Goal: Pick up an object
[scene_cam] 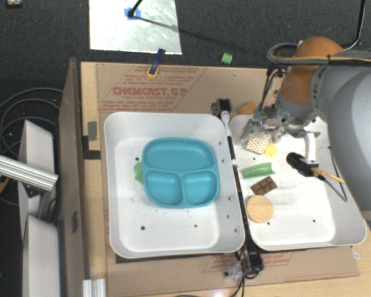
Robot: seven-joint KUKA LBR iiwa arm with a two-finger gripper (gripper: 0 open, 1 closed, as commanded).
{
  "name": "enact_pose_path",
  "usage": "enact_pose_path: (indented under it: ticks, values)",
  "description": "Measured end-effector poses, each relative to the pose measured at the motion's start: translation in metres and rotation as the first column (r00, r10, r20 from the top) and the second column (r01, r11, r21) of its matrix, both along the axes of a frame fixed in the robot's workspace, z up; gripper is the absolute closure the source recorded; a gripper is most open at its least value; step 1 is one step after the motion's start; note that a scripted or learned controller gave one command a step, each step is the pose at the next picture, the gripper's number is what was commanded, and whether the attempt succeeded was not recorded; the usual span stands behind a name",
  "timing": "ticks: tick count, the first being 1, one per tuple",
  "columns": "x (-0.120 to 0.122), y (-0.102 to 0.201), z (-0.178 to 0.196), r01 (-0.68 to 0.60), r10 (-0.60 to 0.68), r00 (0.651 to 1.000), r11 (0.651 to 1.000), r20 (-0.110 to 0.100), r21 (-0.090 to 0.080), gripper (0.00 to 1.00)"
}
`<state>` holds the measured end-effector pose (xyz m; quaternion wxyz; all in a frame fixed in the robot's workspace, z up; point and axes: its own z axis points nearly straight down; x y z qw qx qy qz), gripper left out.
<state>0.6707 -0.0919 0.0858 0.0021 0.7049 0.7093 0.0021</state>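
1. Camera view: the gripper (264,129) hangs low over the far left corner of the right bin (309,221). Whether it is released or clenched I cannot tell; nothing can be seen held in it.
2. The likeliest objects to pick up are a waffle piece (256,144) and a yellow piece (270,149). They lie touching each other, just beneath the gripper.
3. Risk: because the two touch, a closing grip may catch both or squeeze one out sideways.
4. Risk: both sit close to the bin's left wall. A descent slightly off to that side could strike the rim or pin the waffle piece against it.
5. Risk: the waffle piece looks flat and thin, so a shallow grasp may slide over it and close on nothing.
6. A green piece (256,170), a chocolate bar (263,185) and a cookie (260,209) lie nearer the camera, apart from the gripper, and are unlikely to be disturbed.
7. The blue plate (179,172) in the left bin (173,228) is well apart and plays no part.
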Motion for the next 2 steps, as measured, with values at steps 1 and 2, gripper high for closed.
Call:
enact_pose_path:
  ticks: [1, 2]
  values:
    - [0.0001, -0.0010, 0.0115, -0.001, 0.001, 1.000, 1.000, 0.002, -0.001, 1.00]
    - [-0.0001, -0.0011, 0.0110, -0.002, 0.002, 1.000, 1.000, 0.001, -0.001, 0.00]
